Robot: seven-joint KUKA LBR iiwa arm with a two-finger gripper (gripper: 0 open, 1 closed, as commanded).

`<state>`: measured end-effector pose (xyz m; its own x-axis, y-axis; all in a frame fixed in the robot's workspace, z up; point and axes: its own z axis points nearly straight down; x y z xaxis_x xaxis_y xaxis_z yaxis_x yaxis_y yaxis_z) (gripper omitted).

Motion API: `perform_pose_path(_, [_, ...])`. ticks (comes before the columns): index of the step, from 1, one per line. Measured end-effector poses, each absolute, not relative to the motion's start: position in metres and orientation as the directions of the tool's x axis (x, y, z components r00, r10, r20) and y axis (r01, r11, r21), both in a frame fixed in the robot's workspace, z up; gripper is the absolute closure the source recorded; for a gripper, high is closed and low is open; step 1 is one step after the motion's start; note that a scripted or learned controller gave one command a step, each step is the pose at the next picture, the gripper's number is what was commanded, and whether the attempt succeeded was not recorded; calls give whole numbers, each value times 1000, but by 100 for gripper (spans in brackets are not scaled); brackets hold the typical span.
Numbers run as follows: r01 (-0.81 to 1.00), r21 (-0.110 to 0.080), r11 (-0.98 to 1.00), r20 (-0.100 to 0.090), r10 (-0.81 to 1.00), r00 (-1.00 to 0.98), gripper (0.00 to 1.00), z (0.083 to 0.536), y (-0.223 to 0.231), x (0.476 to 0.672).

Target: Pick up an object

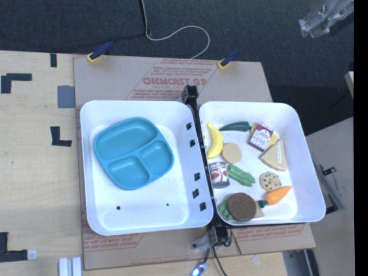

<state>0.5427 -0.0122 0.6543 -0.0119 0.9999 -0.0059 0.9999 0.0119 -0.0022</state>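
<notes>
Along right bin (305,154) left edge: banana (214,141), soup can (219,174); centre: green pepper (241,175), cookie (269,180), carrot (278,195); front edge: burger (241,206). Left bin (92,154): blue divided plate (134,152). Gripper (322,13) blurred, high beyond far right corner, holding nothing visible. Risk: toys crowded, touching; likely to nudge a neighbour, closing on none

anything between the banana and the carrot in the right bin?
Yes. In the camera view, the tan round cracker, the green pea pod and the speckled cookie lie between the banana and the carrot.
</notes>
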Motion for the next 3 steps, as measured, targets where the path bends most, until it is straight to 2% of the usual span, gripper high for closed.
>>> perform_pose_path(3, [1000,-3,13,-8,1000,-13,100,684,-11,544])
